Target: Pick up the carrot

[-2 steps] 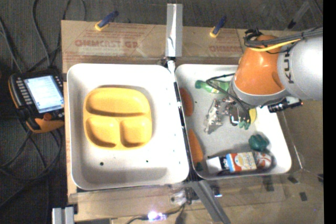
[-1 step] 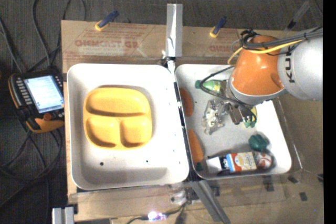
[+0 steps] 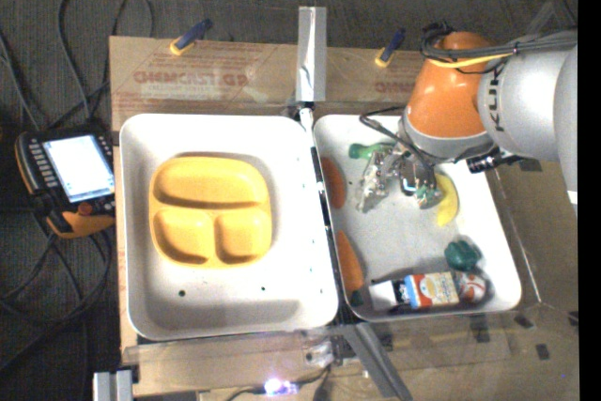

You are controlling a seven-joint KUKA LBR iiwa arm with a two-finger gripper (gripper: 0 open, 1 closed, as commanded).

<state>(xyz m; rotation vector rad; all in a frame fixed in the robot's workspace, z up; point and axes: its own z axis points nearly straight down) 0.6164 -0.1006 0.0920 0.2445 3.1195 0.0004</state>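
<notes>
Your gripper (image 3: 390, 178) hangs over the right bin (image 3: 502, 230); I can't tell its state. The carrot (image 3: 349, 263) lies below-left against the wall, so you risk clipping it.

Carrot (image 3: 349, 262): a long, slim orange piece lying flat on the floor of the right bin (image 3: 413, 272), hard against that bin's left wall. It runs roughly from 11 o'clock to 5 o'clock, its lower end near the bin's bottom-left corner, just beside the end of a lying bottle (image 3: 434, 289) at its 4 o'clock. A second, similar orange piece (image 3: 331, 182) lies further up the same wall, at its 12 o'clock.
</notes>
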